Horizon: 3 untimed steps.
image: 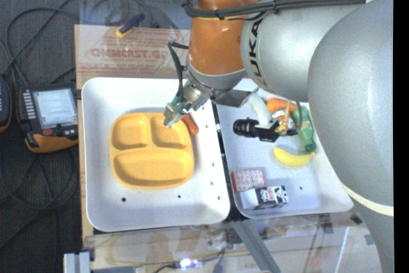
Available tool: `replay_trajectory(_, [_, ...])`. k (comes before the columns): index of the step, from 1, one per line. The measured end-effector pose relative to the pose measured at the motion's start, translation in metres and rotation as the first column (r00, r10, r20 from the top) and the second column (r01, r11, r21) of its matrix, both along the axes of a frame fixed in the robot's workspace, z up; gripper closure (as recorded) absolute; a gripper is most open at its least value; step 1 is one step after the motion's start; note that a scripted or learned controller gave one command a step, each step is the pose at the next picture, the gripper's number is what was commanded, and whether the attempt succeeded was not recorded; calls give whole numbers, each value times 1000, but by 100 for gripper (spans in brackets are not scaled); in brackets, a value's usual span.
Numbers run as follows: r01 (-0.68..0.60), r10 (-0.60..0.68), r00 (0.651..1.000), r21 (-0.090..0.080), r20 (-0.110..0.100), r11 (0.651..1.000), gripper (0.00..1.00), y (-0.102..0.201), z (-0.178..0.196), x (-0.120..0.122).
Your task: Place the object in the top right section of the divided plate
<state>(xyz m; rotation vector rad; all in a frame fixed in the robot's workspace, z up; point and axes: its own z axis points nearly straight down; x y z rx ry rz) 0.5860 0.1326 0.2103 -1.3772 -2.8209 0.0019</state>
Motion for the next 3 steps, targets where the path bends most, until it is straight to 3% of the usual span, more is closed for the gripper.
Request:
replay_trajectory(1, [0,0,1000,0,0,1000,0,0,0,0])
replay_trajectory(2, [145,-145,989,5,11,989,0,29,-112,-33])
replay_trajectory(3, [370,-370,929,-6,-22,929,0,41,-117,30])
